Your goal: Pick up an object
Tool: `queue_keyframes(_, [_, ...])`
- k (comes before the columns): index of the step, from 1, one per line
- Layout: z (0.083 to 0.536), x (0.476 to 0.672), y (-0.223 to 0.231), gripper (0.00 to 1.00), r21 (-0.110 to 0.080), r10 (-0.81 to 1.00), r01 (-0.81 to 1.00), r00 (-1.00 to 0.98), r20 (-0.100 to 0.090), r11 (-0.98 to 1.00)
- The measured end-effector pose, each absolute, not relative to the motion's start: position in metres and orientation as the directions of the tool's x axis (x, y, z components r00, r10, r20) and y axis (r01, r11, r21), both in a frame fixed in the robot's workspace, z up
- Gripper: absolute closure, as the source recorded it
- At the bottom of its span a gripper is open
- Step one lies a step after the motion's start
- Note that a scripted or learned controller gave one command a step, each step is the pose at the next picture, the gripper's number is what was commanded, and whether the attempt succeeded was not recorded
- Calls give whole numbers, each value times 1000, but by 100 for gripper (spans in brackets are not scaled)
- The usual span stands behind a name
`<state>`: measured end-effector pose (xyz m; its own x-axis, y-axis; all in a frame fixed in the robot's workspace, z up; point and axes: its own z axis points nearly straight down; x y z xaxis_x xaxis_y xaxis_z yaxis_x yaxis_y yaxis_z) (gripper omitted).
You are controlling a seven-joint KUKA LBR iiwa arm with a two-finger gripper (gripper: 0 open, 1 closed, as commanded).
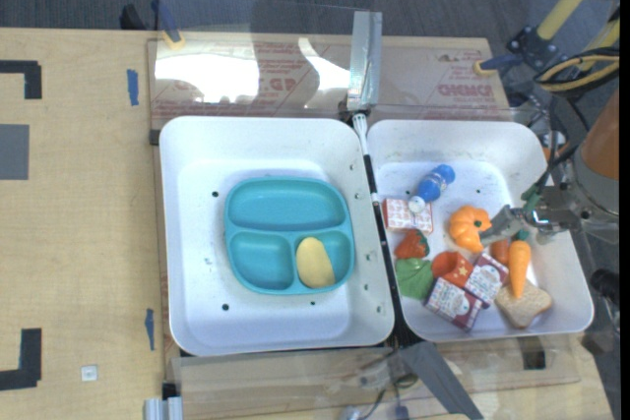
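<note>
Right bin [463, 135], mid-right: small orange pumpkin [467, 224] sits just beside the claw [514, 223], whose spread cannot be told at this angle. Carrot [519, 266] lies close below it, bread slice [522, 306] and juice cartons [469, 290] crowd near. Risk, judged: clutter deflects a closing grip, or pumpkin rolls away. Left bin [187, 211] holds teal tray [285, 207] with a yellow potato [314, 263].

Bright, even light, plexiglass panel [256, 64] glare (slightly soft)
</note>
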<state>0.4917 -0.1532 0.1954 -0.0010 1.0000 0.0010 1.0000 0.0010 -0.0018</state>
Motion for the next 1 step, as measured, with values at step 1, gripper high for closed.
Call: queue_keyframes(1, [88, 524, -151, 0, 8, 989, 989, 147, 0, -147])
